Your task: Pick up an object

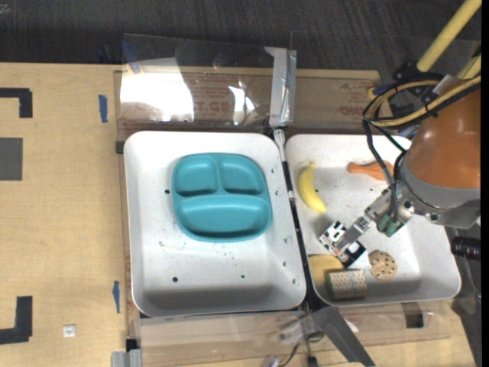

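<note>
The right bin [439, 277] holds a yellow banana [311, 189] near its left wall and an orange carrot-like piece [367, 170] at the back. A round speckled cookie [381, 264], a tan ribbed block [346, 282] and a yellow lump [323, 264] lie along the front. My gripper [341, 245] hangs low over the bin's middle, just behind the yellow lump and left of the cookie. Its fingers stand open with nothing between them. The grey arm with its orange band [451, 155] reaches in from the right.
A teal divided plate [221, 196] lies in the left bin [149, 266]. A divider wall [290, 212] separates the two bins. Black and yellow cables [397, 105] loop at the back right. Clear plastic sheeting [229, 90] stands behind the bins.
</note>
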### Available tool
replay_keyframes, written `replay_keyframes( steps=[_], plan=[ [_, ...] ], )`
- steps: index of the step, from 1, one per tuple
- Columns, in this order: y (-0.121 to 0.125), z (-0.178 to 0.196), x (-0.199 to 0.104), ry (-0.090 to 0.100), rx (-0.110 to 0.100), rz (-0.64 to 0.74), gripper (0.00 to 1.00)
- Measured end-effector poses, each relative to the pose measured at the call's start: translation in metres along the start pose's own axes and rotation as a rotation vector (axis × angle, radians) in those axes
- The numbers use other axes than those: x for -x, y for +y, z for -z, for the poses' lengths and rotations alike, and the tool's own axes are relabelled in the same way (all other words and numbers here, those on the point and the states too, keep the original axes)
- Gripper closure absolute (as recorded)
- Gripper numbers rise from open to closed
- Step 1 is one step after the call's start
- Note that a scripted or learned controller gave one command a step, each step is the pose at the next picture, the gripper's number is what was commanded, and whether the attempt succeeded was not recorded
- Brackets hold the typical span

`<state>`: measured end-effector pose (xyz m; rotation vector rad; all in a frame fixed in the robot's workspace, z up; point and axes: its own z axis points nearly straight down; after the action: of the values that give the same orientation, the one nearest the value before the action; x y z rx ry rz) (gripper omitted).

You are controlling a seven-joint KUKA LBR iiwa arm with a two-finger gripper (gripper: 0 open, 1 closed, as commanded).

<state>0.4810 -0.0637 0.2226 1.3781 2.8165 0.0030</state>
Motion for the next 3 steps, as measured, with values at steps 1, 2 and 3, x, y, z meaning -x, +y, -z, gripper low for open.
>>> replay_keyframes(
  steps=[1,2,3],
  plan=[
    [-0.028,-0.094,0.032,0.008,-0.006,0.181,0.00],
    [0.056,-0.129,0.088,-0.004,0.008,-0.006,0.00],
    [0.056,-0.129,0.088,-0.005,0.008,-0.006,0.00]
  ],
)
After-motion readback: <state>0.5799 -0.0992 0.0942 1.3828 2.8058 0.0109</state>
